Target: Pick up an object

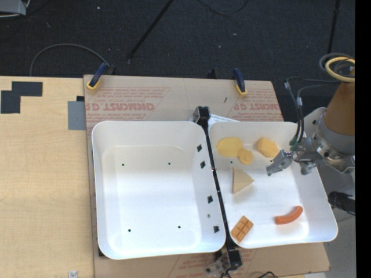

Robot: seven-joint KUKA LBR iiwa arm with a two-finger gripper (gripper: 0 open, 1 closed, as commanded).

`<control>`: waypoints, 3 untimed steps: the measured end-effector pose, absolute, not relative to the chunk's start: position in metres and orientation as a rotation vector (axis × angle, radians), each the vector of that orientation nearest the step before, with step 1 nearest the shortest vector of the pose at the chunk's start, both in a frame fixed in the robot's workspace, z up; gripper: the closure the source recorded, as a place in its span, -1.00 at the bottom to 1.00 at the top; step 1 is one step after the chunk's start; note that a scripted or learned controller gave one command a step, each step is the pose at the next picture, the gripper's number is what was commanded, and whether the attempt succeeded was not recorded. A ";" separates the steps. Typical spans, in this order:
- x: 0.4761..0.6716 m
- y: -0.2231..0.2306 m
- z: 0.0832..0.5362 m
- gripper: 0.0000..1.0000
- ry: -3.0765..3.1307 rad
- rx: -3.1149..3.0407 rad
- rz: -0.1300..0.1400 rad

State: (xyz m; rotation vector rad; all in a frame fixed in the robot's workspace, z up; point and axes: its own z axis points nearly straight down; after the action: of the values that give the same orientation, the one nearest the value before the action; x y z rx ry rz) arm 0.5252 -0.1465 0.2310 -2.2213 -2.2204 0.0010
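The gripper (280,163) is being held low over the right bin (316,225), near the yellow round piece (268,147); whether it is open cannot be told. An orange sausage (288,215), waffle (242,229) and tan wedge (241,180) are being kept nearby.

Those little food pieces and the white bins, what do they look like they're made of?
The sausage, waffle, wedge and yellow pieces look like moulded plastic toy food: flat, even colours and smooth, rounded edges. The bins seem thin formed plastic, glossy white with rounded corners and a rolled rim. The board beneath looks like printed cardboard.
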 end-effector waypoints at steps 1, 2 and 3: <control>0.564 -0.153 0.156 -1.00 -2.219 -2.217 0.006; 0.578 -0.085 0.098 -1.00 -2.223 -2.212 0.004; 0.578 -0.081 0.087 -1.00 -2.220 -2.221 0.002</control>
State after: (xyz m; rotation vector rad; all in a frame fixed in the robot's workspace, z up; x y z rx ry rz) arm 0.5779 -0.0809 0.0868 -2.2210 -2.2196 0.0021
